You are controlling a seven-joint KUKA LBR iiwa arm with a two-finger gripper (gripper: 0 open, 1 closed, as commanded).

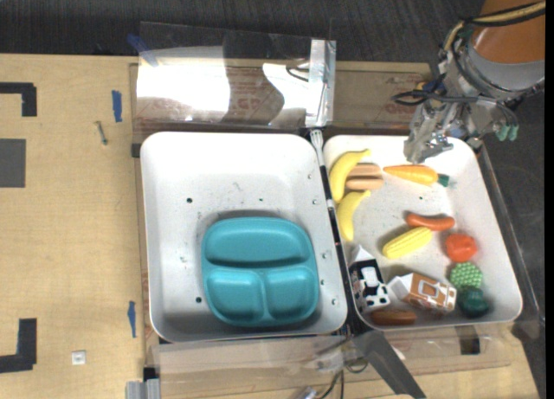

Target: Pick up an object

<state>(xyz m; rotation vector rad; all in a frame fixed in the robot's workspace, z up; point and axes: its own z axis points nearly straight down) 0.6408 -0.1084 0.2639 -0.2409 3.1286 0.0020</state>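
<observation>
The arm is reaching in from the upper right, its orange band cut off by the frame's corner. The gripper is hanging over the far rim of the right bin; its metal parts and cables are blurring together, so whether it is spread or pressed together cannot be told, and nothing is showing pinched in it.

The left bin is sitting well to the left of the gripper, holding a teal 3-compartment tray toward its near side. Beyond it, a clear plastic sheet is glaring too brightly to read.

The task's things are all lying in the right bin, nearer the camera than the gripper. A carrot is lying just below it. To its left, 2 bananas are lying along the divider with a hot dog partly covering them. Farther on, a red sausage-like piece, a corn cob, a tomato and a green knobbly piece are lying. At the near rim, a black-and-white item, a small printed carton and a dark green lump are crowding together, hard to identify.
</observation>
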